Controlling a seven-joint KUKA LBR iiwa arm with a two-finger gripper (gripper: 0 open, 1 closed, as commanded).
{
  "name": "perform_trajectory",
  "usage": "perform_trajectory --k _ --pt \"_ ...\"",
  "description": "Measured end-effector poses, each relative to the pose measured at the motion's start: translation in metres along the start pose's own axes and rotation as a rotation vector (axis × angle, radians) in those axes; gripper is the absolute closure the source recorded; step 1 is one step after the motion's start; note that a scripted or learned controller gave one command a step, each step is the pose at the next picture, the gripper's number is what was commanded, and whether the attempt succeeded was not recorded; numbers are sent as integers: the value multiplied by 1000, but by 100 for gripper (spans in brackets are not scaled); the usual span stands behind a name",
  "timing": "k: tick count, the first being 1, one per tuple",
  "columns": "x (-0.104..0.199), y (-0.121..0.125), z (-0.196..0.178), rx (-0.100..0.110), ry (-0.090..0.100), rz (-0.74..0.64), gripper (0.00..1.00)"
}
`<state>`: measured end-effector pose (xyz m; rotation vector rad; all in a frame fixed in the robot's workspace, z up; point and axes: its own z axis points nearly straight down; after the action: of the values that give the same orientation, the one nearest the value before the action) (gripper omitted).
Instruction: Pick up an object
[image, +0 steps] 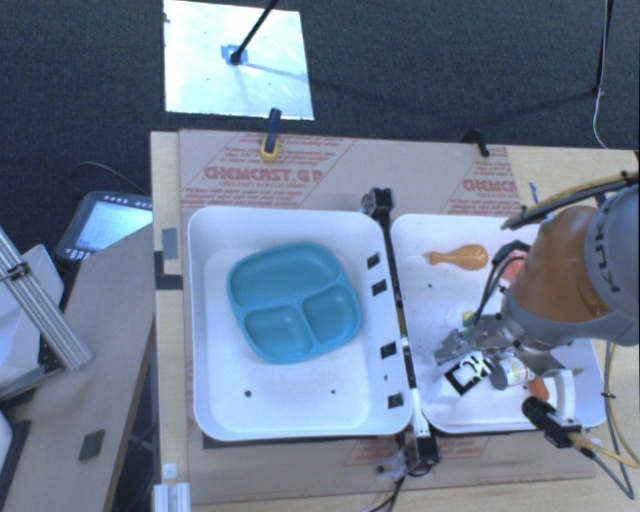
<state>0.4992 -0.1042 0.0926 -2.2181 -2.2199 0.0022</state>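
one orange pear-shaped object (461, 258), smooth, glossy, tapered to a stem

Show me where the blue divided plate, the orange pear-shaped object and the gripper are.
blue divided plate (293, 300): camera view, on its centre ridge.
orange pear-shaped object (462, 258): camera view, on its wide body.
gripper (470, 362): camera view, at its fingertip end.

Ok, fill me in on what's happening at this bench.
The arm is reaching into the right bin, its gripper low near the bin's front. An orange, pear-shaped object lies near the back of that bin, apart from the gripper. A blue divided tray sits in the left bin, untouched. Whether the gripper has anything can't be told from this view.
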Motion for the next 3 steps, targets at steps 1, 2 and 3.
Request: perform_trajectory --k 1,2,3 --pt "-1 2 -13 -5 -2 0 100" --pt "-7 -1 -74 -11 -3 -2 100" --pt "-4 0 -138 -12 -3 -4 100"
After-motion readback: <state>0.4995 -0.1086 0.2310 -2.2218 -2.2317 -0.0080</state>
